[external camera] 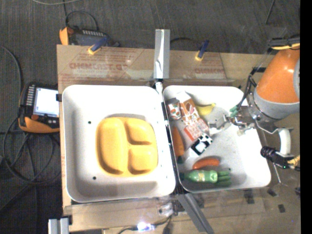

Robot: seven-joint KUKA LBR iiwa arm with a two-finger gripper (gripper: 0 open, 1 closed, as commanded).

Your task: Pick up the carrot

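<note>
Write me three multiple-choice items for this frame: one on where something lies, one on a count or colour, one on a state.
1. Where does the long orange carrot lie?
A. In the yellow divided tray
B. Along the left wall of the right white bin
C. On the cardboard behind the bins

2. How many compartments does the yellow divided plastic tray show?
A. Three
B. One
C. Six

3. How does the green plastic bottle rest?
A. Upright on its base
B. Hanging from the gripper
C. On its side near the front wall of the bin

Answers: 1 B, the carrot runs beside the wall of the right white bin that meets the left white bin. 2 A, the ridges split the tray into three wells. 3 C, the bottle stretches flat along the bin floor, clear of the gripper.
</note>
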